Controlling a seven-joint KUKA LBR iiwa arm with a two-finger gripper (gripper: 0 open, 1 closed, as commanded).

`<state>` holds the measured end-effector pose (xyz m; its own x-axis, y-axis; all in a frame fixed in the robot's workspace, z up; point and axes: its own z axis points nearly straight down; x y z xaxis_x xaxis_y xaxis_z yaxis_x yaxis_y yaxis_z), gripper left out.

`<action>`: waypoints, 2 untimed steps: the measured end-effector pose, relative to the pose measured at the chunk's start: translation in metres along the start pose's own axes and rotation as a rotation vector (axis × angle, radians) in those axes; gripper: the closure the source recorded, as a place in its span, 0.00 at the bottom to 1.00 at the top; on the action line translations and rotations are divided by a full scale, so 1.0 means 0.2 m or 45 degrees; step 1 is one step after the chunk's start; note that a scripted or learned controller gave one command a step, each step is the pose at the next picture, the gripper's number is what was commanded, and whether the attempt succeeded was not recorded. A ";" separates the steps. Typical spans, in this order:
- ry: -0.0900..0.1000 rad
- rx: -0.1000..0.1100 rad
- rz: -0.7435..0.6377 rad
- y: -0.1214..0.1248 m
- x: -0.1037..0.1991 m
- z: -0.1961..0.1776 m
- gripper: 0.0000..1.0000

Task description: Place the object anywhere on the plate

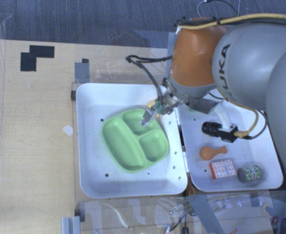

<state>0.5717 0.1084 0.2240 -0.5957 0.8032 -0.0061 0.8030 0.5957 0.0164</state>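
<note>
Gripper low over green three-part plate, at its upper compartment, in left bin. Clamped or released: cannot tell. In right bin, well apart from plate: orange pear-shaped toy, red-and-white box, mottled grey-green ball.

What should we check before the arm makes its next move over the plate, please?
1. Green plate lies flat inside the left bin: ok.
2. Gripper is over the plate's upper compartment: ok.
3. Something is held in the gripper: cannot tell.
4. Orange piece, red-and-white box and grey-green ball lie in the right bin, within view: ok.
5. An object rests on the plate: not ok, not yet done.
</note>
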 end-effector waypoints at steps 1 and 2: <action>-0.003 -0.008 -0.002 0.01 0.00 -0.06 1.00; -0.003 -0.007 -0.003 0.01 0.00 -0.06 0.00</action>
<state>0.5734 0.1087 0.2353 -0.5973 0.8020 -0.0082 0.8017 0.5973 0.0222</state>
